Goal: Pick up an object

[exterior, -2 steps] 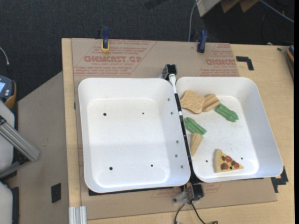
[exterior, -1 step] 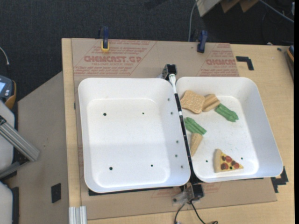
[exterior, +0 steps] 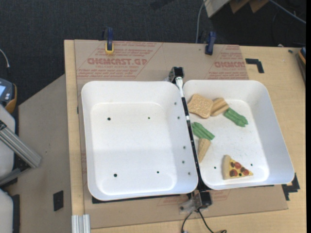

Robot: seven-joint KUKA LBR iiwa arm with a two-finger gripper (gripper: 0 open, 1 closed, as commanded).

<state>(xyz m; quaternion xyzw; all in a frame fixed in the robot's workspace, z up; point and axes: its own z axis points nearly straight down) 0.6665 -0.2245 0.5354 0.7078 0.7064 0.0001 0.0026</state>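
The right bin [exterior: 272,125] holds several toy food pieces. A square tan cracker [exterior: 200,106] lies near its upper left, with a smaller tan bread piece [exterior: 219,107] touching its right side. A green pod [exterior: 236,117] lies just right of those. Another green piece [exterior: 202,130] rests by the bin's left wall, above a tan wedge [exterior: 202,148]. A pizza slice [exterior: 235,168] with red dots sits near the front of this bin.
The left bin [exterior: 97,130] sits beside the right one, their rims meeting along a dark seam [exterior: 187,125]. Both rest on a brown board [exterior: 146,57] held by two blue clamps [exterior: 109,40] at the back. Cables [exterior: 194,217] trail off the front edge.
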